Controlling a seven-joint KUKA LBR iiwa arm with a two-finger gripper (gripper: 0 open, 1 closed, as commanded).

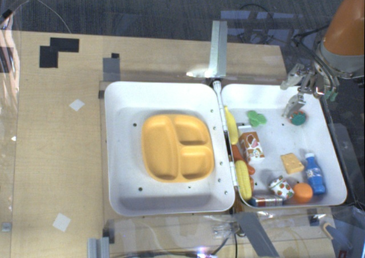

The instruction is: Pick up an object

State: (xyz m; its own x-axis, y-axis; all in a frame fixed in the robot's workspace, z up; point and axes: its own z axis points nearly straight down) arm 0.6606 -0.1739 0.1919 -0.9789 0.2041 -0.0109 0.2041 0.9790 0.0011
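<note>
My gripper (pixel 292 93) hangs over the far right corner of the right bin (pixel 336 154), its fingers apart with nothing between them. Just below it lies a small teal round object (pixel 297 118). The same bin holds a green toy (pixel 256 118), a brown-and-white carton (pixel 251 146), a tan cracker block (pixel 292 163), a blue bottle (pixel 313 175), an orange ball (pixel 303 192), a patterned can (pixel 279 185), a banana (pixel 230 124) and a corn cob (pixel 243 176) along the left wall.
The left bin (pixel 122 154) carries a yellow divided plate (pixel 177 147). A metal post (pixel 219 49) stands behind the divider between the bins. Cables run behind the right bin's far edge.
</note>
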